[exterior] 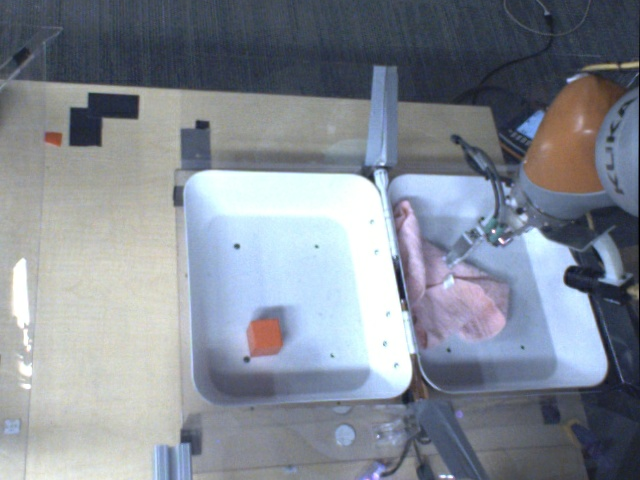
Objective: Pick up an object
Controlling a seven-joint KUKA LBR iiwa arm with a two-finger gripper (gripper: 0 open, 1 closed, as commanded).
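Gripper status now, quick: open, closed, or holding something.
Gripper: jaws open, over the pink cloth in the right bin, holding nothing.

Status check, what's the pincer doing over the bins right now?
Pincer low over pink cloth in right bin, nothing visibly held. Orange block sits alone in left bin. Nothing in the way.

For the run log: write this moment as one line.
arm: over right bin | gripper: at pink cloth, grasp unclear | orange block: left bin, untouched | pick: unconfirmed
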